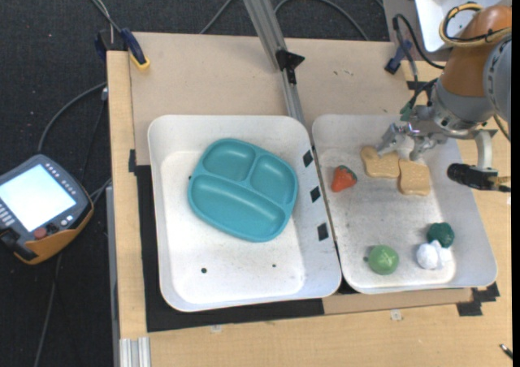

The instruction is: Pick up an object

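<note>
Tan toast slices (397,171) look light, stiff, thin — edge pinch likely best; gripper (409,136) jaws spread just above them, holding nothing.

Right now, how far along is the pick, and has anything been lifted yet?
Done: the gripper is down in the right bin, over the two bread slices. In hand: nothing that I can see between its fingers. Left: grasp and lift. Both slices, the strawberry, the green ball and the broccoli lie on the bin floor.
</note>
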`<state>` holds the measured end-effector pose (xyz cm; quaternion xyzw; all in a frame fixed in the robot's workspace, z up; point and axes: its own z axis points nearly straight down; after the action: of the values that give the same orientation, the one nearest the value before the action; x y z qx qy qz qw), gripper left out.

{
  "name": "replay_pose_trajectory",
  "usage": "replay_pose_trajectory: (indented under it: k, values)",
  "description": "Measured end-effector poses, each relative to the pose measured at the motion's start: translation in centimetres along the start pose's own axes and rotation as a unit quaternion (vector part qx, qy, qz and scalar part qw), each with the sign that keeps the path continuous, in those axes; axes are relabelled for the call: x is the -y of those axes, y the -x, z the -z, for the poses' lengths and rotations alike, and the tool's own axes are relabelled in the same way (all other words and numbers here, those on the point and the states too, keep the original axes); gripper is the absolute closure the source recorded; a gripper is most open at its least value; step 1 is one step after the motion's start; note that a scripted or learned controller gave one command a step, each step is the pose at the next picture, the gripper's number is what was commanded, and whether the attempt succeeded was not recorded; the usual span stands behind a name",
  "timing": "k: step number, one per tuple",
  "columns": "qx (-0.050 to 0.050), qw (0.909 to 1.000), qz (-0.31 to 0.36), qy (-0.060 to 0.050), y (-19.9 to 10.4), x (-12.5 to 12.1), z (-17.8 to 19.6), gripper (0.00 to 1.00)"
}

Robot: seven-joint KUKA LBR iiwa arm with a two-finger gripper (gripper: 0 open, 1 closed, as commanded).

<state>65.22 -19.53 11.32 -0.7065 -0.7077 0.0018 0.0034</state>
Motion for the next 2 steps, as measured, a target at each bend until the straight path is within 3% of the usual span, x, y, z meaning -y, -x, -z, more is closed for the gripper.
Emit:
replay_pose_trajectory:
  k: [1, 2]
  values:
    - [0.002, 1.0, 0.0, 0.008, 0.06, -0.32, -1.19, 0.0]
    - [0.003, 1.0, 0.001, 0.006, 0.03, -0.26, -0.39, 1.0]
